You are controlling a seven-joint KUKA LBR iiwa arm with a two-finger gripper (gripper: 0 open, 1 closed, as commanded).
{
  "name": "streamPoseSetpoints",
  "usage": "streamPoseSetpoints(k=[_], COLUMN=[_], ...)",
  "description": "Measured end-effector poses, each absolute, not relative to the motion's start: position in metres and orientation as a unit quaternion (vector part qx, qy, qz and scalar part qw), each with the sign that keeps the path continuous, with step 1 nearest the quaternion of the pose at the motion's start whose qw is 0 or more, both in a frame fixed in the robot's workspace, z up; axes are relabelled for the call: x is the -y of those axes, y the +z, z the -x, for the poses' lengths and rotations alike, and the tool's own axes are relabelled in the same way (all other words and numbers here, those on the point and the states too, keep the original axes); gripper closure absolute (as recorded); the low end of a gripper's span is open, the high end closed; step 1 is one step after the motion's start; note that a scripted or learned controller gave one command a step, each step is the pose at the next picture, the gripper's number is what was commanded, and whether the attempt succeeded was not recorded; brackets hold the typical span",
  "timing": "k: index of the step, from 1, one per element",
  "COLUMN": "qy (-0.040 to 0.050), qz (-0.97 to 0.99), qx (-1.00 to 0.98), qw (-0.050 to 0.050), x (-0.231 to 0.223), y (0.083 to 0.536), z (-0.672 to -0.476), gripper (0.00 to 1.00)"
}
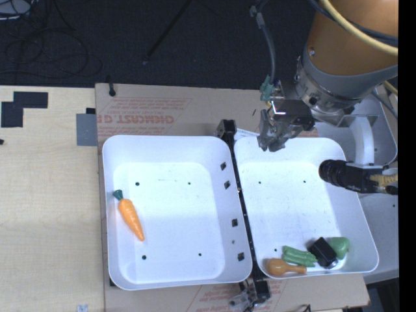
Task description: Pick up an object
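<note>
Claw (272,142) up high, over the back edge of the right bin (364,236). Fingers pointing down, dark and bunched up; cannot tell if open or shut. Nothing seen between them, nothing touched.

Orange toy carrot (130,218) with a little green top, lying flat by the left wall of the left bin (166,147). Well apart from the claw.

Small pile in the front corner of the right bin: tan pear shape (283,267), green pod (298,255), black block (322,250), round green thing (338,244), all touching or just beside each other.
</note>
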State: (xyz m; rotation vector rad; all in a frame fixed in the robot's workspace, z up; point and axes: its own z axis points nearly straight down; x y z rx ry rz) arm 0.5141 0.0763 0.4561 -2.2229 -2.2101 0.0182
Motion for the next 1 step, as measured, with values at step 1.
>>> streamPoseSetpoints(k=[1], qy=[-0.0025], qz=[0.706], qx=[0.708], qw=[-0.002], x=[-0.0989], y=[0.5420], z=[-0.5433], gripper=[1.00])
